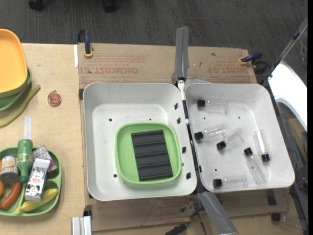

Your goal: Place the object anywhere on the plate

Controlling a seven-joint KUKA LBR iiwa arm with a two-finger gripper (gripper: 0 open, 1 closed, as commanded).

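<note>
Nearest, at the front edge: grey bracket (216, 218) below the seam between two white bins. Just left of it, left bin (93, 131) with green plate (124, 153) resting on its floor, toward the front. On the plate, black ridged block (151, 154), lying flat at its middle, long side running front to back. In the right bin (276, 126), clear vials with black caps (211, 132), scattered, mostly apart. Beside the bins, far left, green divided tray (51, 200) of toy food. Claw's opening and hold: cannot tell.
</note>
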